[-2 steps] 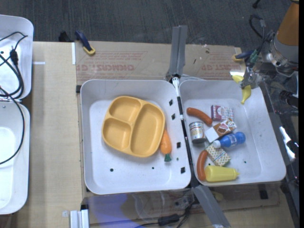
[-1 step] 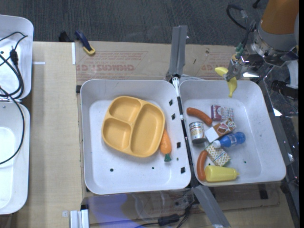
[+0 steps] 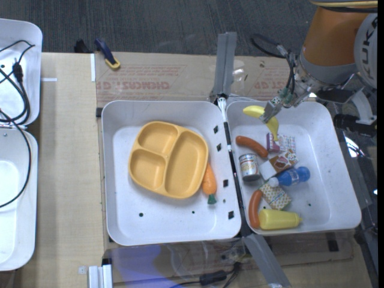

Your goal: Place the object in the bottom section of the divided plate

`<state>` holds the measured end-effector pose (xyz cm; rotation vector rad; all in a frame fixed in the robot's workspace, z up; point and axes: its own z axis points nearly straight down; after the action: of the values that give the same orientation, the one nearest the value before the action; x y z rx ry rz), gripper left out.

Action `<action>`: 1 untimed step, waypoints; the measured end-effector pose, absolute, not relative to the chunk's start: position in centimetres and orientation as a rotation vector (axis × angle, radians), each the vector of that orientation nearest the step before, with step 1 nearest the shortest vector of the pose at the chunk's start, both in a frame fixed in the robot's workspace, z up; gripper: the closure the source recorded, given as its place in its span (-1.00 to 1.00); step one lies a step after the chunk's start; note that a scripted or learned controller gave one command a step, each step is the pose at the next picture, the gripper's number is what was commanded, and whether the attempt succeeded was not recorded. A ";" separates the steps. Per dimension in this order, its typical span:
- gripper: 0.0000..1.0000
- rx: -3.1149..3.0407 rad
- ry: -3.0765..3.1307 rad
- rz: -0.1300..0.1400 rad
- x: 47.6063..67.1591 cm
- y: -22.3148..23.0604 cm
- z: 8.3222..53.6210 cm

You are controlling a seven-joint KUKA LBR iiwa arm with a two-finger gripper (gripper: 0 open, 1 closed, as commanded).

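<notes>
Grey arm with orange band reaching in from right, wrist angled down-left over right bin (image 3: 342, 179) far edge, gripper (image 3: 275, 108) pinching yellow banana (image 3: 264, 116) between closed-in fingers, aloft above bin's far left corner, yellow divided plate (image 3: 169, 159) in left bin (image 3: 120, 221), carrot (image 3: 209, 185) touching plate's right rim.

Dark carpet floor (image 3: 150, 11), pale wooden bench (image 3: 66, 161)

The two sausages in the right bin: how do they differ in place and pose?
The upper sausage lies in the open mid-bin, slanting down toward the right beside the tin can. The lower sausage sits near the front edge, nearly upright in the view, touching the yellow bottle. Both are reddish-orange and lie flat.
</notes>
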<state>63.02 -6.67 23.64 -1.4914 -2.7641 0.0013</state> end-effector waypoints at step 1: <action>1.00 -0.912 -3.010 -0.001 61.5 -9.3 31.2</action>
<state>61.54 -9.33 31.25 -0.9117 -3.0096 -0.0005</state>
